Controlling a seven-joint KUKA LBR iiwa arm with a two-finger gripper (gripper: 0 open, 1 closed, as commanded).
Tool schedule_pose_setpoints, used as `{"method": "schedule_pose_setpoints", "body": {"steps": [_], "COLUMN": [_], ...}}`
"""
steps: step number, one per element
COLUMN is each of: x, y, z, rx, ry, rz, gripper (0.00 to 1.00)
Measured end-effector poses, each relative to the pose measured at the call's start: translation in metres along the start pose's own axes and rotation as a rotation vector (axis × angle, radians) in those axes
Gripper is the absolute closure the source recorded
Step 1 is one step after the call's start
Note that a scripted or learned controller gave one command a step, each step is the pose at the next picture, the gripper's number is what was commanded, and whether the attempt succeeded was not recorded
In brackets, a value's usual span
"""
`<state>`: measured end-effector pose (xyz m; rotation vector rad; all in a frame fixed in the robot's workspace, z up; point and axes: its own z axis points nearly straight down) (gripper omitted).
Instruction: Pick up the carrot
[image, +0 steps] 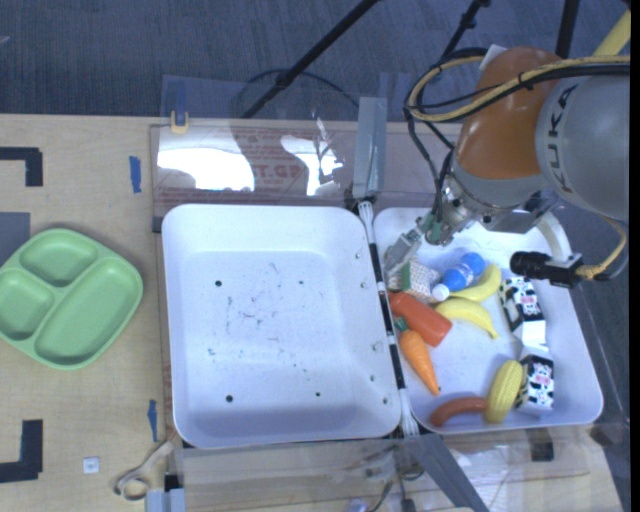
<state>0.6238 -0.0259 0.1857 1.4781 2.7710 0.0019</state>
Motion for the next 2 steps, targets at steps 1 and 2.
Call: {"method": "schedule_pose_setpoints", "body": {"steps": [1,2], "x": [-0.043,0.001], "y": [0.024,0.007], "z": [-0.001,0.0], "rx": [-0.003,-0.002], "ry": [-0.004,-0.001], "rz": [-0.068,-0.107], "gripper": [0.0,0.0]}}
